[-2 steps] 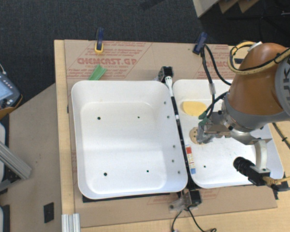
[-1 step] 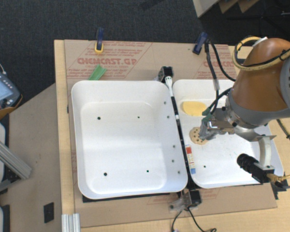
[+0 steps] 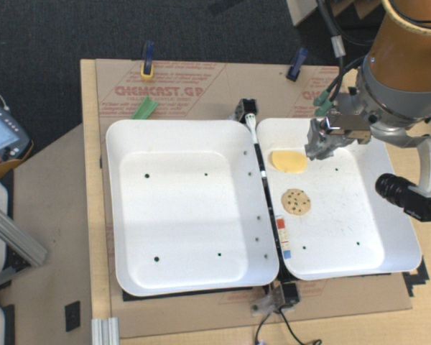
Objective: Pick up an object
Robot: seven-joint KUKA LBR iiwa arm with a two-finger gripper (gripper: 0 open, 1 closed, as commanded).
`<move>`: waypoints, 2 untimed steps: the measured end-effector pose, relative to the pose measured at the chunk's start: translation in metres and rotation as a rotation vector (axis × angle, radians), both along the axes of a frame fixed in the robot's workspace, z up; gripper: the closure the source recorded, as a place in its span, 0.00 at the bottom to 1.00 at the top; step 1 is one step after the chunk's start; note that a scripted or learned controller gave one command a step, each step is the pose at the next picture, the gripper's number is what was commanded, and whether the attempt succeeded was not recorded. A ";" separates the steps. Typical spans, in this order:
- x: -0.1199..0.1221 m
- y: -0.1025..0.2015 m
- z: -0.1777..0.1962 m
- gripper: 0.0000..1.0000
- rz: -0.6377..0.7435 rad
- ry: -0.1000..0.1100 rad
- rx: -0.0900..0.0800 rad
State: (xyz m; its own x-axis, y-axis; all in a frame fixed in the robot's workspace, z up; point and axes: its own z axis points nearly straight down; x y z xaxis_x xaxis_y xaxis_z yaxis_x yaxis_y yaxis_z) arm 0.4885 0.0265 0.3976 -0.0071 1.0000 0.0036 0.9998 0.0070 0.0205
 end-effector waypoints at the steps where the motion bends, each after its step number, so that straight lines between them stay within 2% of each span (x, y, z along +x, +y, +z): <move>1: -0.010 0.066 0.016 1.00 0.001 0.016 -0.002; 2: -0.009 0.107 0.064 1.00 -0.001 0.014 -0.001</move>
